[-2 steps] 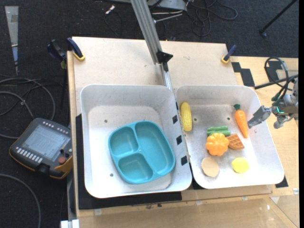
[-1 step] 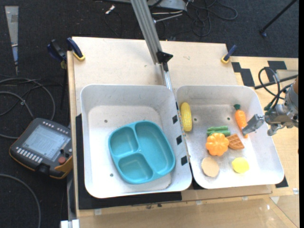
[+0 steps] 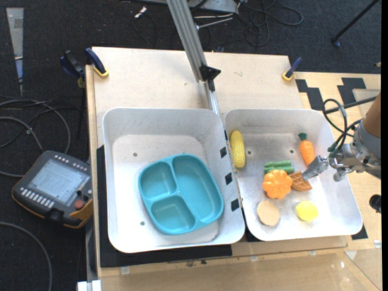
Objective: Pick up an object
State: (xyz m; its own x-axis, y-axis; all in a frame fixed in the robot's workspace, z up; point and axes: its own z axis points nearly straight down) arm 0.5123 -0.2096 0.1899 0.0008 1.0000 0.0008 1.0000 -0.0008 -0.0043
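Pumpkin: we take this orange toy as our landmark; it sits mid-floor in the right bin and is a likely pick.
Hand: we reach in over the bin's right wall, tip low, right of the pumpkin, just above a brown piece; nothing shows between the fingers, and we cannot tell whether they are parted or closed.
Carrot: up and right of the pumpkin, near our hand.
Green beans: touching the pumpkin's top edge.
Corn: left of the pumpkin, by the dividing wall.
Lemon: below-right of the pumpkin.
Tan disc: just below it.
Blue tray: in the left bin, well left of the pumpkin.
Our judgement: crowding makes a clean grasp awkward.
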